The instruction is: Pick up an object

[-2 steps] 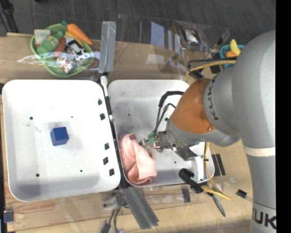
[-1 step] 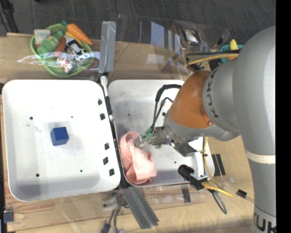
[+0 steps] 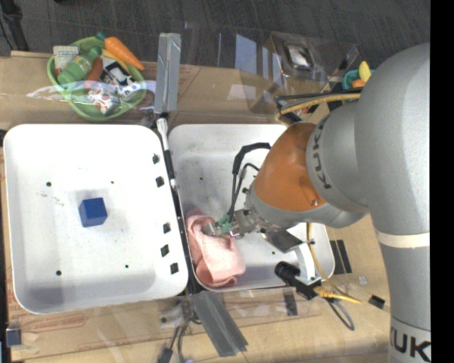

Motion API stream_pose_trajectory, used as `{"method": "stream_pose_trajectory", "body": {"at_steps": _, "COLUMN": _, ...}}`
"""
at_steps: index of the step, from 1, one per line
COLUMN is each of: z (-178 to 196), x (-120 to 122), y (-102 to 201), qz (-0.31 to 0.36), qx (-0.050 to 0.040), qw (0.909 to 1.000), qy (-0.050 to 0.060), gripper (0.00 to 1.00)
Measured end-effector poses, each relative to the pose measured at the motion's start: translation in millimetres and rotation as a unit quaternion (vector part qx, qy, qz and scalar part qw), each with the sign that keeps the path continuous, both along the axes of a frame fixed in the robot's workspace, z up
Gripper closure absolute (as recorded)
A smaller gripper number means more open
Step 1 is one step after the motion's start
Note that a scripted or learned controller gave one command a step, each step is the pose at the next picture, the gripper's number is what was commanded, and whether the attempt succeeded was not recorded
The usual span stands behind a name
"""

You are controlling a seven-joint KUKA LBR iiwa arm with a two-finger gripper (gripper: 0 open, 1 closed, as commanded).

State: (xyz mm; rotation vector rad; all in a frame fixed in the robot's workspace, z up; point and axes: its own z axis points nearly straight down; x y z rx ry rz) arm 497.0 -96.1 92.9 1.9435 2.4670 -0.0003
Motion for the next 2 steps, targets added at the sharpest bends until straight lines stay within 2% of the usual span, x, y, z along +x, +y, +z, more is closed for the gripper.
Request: {"method": "stream_pose_trajectory", "body": {"at_steps": 2, "z": 0.0, "x": 0.0, "y": -0.1, "qz": 0.000, "qx": 0.0000, "qw": 1.0000, "qy": 0.000, "gripper": 0.00}}
